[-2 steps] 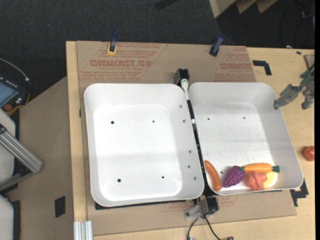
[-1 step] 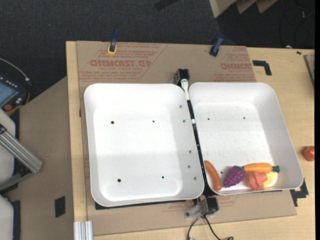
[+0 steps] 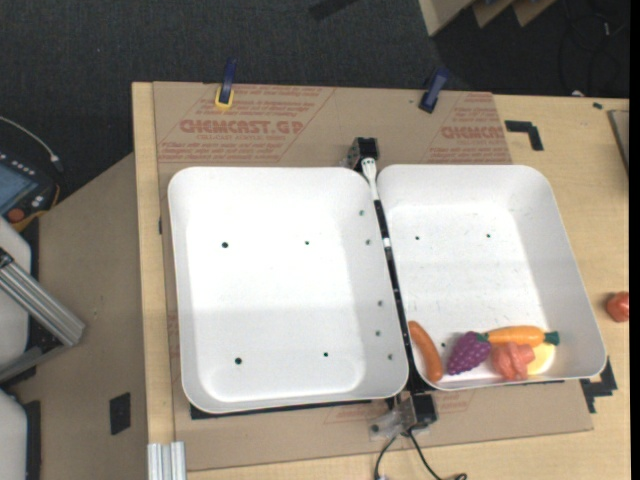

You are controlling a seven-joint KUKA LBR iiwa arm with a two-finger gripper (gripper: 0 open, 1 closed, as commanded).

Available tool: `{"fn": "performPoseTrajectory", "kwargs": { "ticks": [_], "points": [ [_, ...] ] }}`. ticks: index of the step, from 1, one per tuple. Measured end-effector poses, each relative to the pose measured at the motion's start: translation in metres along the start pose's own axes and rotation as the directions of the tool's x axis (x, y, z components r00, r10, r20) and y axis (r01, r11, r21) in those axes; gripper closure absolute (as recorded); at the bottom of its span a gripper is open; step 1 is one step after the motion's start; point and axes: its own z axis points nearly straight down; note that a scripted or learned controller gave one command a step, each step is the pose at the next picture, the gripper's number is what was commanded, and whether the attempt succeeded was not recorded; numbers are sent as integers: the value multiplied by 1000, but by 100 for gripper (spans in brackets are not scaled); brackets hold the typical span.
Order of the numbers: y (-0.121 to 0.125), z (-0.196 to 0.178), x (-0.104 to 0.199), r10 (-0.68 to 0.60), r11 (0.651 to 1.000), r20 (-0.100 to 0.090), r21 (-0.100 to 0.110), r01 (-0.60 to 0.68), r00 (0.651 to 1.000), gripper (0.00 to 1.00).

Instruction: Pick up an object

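Several toy foods lie along the near edge of the right bin (image 3: 480,218). An orange sausage-shaped piece (image 3: 425,351) rests against the bin's left wall. Beside it sits a purple bunch of grapes (image 3: 467,353). An orange carrot with a green tip (image 3: 520,335) lies across a red piece (image 3: 510,360) and a pale yellow piece (image 3: 541,359). They touch one another in a tight cluster.
The left bin (image 3: 280,278) sits beside the right one on a brown cardboard sheet (image 3: 300,118). Two clips (image 3: 226,86) hold the sheet at the far edge. A small orange object (image 3: 618,307) lies outside the right bin at the right.
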Motion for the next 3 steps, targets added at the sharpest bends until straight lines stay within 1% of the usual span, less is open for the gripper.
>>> {"fn": "performPoseTrajectory", "kwargs": {
  "ticks": [1, 2, 3],
  "points": [
    [4, -4, 1, -4, 1000, -2, 8, 4, 1000, 100],
    [28, 36, 3, -5, 1000, -9, 20, 5, 1000, 100],
    [1, 26, 2, -2, 1000, -8, 16, 3, 1000, 100]
  ]
}}
